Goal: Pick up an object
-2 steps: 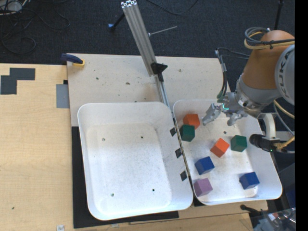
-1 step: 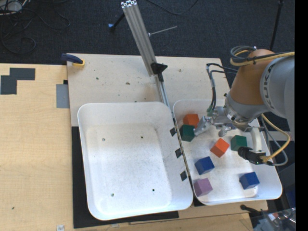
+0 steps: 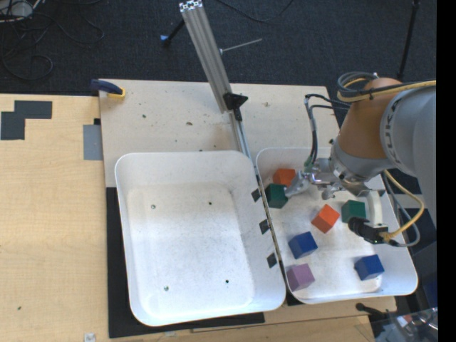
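The purple block lies untouched at six o'clock; the hand, finger state unclear, hovers over the blocks, nothing lifted yet

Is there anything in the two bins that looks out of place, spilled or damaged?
Nothing stands out. The blocks lie loose in the right bin, none spilled over its rim. The left bin shows dark specks but no visible damage.

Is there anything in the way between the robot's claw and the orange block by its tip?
Nothing visible blocks it. The gripper sits right beside the orange block, with the dark green block just below them.
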Controlling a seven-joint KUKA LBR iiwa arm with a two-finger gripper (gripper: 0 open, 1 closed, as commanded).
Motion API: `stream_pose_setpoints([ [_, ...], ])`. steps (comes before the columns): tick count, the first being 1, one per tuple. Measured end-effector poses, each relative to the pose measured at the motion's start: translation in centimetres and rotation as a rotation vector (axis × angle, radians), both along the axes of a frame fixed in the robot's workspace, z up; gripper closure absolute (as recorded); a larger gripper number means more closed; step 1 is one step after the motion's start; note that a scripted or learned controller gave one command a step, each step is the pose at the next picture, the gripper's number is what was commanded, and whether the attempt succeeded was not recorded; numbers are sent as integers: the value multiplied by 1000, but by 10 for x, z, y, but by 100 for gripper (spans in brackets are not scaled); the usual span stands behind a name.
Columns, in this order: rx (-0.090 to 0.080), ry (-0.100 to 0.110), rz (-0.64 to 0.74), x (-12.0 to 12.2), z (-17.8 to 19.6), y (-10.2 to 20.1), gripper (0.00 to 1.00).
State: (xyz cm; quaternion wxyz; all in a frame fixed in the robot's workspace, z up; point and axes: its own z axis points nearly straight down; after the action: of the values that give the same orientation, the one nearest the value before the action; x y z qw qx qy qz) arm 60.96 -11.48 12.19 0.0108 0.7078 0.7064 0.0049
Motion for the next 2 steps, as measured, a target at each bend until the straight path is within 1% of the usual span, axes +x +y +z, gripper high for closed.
stream_pose_setpoints([
  [1,-1,3,-9,-1,7,-3,100],
  [2,9,20,-2,-8,66,0,100],
])
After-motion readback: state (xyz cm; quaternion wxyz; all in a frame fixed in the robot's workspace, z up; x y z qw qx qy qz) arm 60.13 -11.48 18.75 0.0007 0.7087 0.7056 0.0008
